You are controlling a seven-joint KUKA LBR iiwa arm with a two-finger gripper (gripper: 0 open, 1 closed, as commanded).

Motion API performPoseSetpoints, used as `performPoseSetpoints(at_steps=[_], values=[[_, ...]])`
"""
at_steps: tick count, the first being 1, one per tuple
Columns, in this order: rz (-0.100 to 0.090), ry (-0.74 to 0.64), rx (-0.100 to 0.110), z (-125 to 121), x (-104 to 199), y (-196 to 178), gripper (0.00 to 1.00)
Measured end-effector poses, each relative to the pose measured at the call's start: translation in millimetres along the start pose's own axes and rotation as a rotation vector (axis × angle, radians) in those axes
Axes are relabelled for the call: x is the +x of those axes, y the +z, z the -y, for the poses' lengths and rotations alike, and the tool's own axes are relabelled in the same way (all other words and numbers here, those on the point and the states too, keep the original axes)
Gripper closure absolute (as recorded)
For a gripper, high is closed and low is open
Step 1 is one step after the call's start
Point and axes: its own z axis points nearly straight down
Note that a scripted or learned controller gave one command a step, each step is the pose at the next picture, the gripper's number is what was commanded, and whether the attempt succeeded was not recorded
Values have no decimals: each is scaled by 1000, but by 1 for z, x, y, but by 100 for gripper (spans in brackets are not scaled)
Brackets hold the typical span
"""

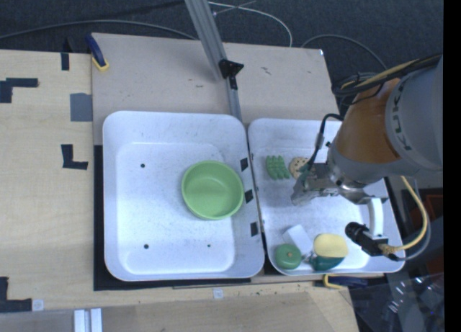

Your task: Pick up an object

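My gripper (302, 188) hangs low over the middle of the right bin (277, 130), below the arm's orange band. Just to its upper left lie a green ridged piece (276, 167) and a small tan dotted object (296, 166). At the bin's front sit a white block (297, 236), a green round object (288, 256), a yellow lemon-like object (330, 244) and a teal piece (328, 261). A green bowl (212, 189) rests in the left bin (130, 179). I see nothing between the fingers.
A grey pole (205, 21) slants over the bench behind the bins. Cables run across the dark floor at the back. A black dial-like part (358, 234) of the arm hangs over the right bin's front right.
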Motion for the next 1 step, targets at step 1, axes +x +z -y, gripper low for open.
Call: performPoseSetpoints(at_steps=[1], values=[[1, -1, -7, 2, 10, -48, 100]])
